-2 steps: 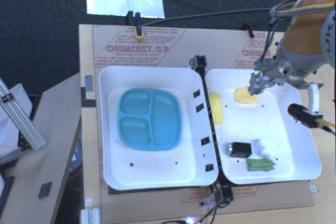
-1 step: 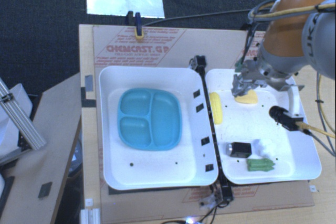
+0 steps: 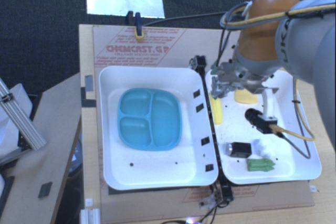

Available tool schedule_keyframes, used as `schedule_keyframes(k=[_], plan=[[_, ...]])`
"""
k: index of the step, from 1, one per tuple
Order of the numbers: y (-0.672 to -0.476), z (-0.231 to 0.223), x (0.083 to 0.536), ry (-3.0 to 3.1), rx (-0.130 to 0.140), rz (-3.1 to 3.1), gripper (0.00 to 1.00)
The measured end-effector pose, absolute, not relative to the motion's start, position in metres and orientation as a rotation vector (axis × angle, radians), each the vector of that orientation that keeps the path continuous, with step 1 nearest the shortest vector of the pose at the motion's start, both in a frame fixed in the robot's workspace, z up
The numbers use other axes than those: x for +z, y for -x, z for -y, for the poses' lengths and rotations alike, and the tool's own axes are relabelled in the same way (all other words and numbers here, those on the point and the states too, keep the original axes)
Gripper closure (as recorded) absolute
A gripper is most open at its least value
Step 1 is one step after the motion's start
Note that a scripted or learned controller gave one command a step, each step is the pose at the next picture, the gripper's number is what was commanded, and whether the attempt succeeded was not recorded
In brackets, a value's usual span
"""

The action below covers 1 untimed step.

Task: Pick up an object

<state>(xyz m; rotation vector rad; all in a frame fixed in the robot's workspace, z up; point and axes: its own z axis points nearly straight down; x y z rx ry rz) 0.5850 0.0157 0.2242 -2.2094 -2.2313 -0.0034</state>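
Nearest, in the right bin (image 3: 310, 165), lie a green toy (image 3: 261, 164) and black block (image 3: 240, 149); farther left, the gripper (image 3: 223, 86) hangs over a yellow piece (image 3: 216, 108), grip state unreadable; so close to the dividing wall, it could snag or miss.

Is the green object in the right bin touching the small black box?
Apart. The camera view shows white bin floor between the green object and the black box.
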Motion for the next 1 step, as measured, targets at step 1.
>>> schedule_keyframes(k=[1], plan=[[-0.5826,-0.0634,0.2181,2.210,-0.003,2.231,1.00]])
